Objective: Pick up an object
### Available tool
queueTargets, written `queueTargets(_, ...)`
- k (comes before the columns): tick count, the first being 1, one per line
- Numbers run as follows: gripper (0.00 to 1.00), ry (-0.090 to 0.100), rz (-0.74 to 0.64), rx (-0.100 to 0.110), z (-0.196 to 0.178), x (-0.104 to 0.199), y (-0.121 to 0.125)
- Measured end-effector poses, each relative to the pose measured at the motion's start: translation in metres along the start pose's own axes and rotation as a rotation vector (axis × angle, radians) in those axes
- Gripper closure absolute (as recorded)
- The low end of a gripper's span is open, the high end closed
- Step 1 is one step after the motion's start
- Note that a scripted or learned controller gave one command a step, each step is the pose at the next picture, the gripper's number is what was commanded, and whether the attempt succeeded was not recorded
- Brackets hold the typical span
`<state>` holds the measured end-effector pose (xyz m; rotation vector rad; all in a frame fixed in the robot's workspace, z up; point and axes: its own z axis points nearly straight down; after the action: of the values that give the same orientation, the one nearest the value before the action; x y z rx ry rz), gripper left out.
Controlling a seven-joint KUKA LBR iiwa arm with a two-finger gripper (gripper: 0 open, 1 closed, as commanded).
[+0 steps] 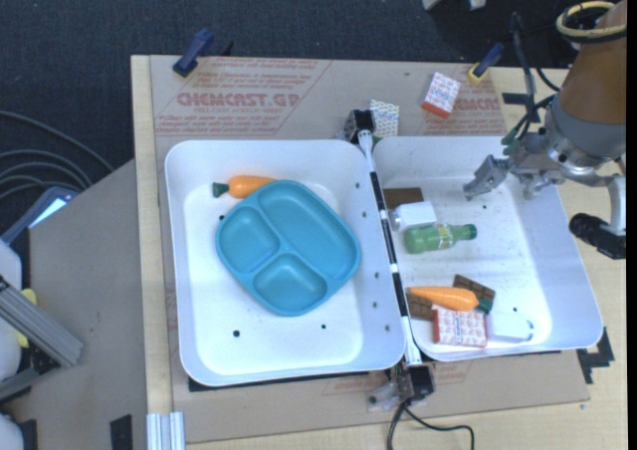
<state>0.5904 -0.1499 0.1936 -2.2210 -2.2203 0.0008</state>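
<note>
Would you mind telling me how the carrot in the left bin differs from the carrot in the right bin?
The left-bin carrot lies along the far side, touching the blue divided plate; the right-bin carrot lies near the front, resting on a brown block beside a red-and-white packet. The left one shows a green top; the right one doesn't. Both are orange toys lying flat.

The brown board [249,90] under the bins bears red print reading "CHEMCAST GP" (the last letters are faint), with smaller red lines above it too small to read. Similar red print near the board's right end [478,114] cannot be made out.
</note>
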Motion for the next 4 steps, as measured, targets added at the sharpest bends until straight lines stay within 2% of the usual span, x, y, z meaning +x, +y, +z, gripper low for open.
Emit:
queueTargets(1, 0.00, 0.001, 0.000, 0.002, 0.092, 0.008, -0.048)
queueTargets(2, 0.00, 0.001, 0.000, 0.001, 0.110, 0.020, -0.095)
queueTargets(3, 0.00, 0.000, 0.000, -0.001, 0.109, -0.001, -0.099)
queueTargets(4, 1.00, -0.001, 0.001, -0.002, 0.100, 0.000, -0.098)
